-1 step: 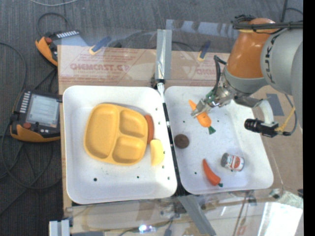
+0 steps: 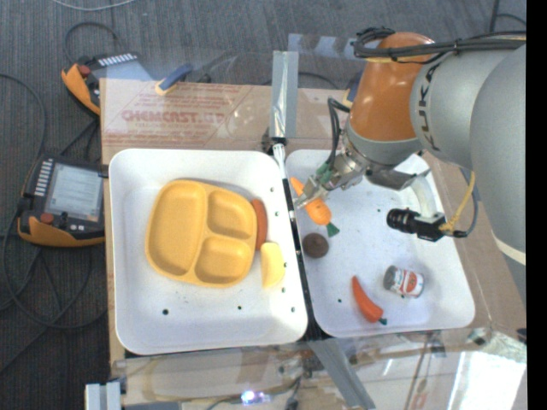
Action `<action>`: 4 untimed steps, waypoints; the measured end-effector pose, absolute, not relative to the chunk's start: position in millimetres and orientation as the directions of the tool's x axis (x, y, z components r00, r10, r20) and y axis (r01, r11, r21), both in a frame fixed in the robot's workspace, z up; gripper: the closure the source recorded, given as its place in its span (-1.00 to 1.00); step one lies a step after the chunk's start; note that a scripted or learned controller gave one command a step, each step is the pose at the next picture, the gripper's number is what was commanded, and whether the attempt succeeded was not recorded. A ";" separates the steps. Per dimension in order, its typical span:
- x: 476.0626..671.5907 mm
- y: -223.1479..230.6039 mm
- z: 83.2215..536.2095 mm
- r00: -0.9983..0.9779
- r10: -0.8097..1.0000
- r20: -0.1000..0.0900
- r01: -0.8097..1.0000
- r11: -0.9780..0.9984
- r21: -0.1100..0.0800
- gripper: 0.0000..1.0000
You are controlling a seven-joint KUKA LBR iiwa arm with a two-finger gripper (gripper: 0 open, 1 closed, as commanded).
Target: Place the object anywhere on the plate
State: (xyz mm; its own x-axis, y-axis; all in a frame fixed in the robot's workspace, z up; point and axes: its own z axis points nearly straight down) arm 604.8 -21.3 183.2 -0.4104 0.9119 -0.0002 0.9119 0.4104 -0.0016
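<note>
A yellow compartmented plastic plate (image 2: 203, 231) lies in the left white bin (image 2: 137, 314), with a reddish sausage-shaped piece (image 2: 260, 221) and a pale yellow block (image 2: 273, 263) touching its right edge. At the right white bin's (image 2: 444, 301) left wall, the gripper (image 2: 314, 191) hangs over a small orange carrot-like toy (image 2: 318, 213); whether the fingers grip it, I cannot tell. Its long axis is unclear. Nearby lie a dark brown ball (image 2: 315, 244), an orange carrot (image 2: 367, 301) lying diagonally, and a small can (image 2: 403, 281).
</note>
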 end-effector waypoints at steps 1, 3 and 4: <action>640.6 31.5 183.3 -0.631 0.776 -0.001 0.776 0.631 -0.001 1.00; 640.9 32.2 192.3 -0.631 0.776 0.000 0.776 0.631 0.000 1.00; 595.3 57.9 185.6 -0.557 0.830 0.001 0.830 0.557 -0.002 1.00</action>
State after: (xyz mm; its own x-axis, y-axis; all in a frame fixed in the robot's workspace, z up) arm 595.3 57.9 185.6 -0.5570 0.8305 0.0014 0.8305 0.5570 -0.0016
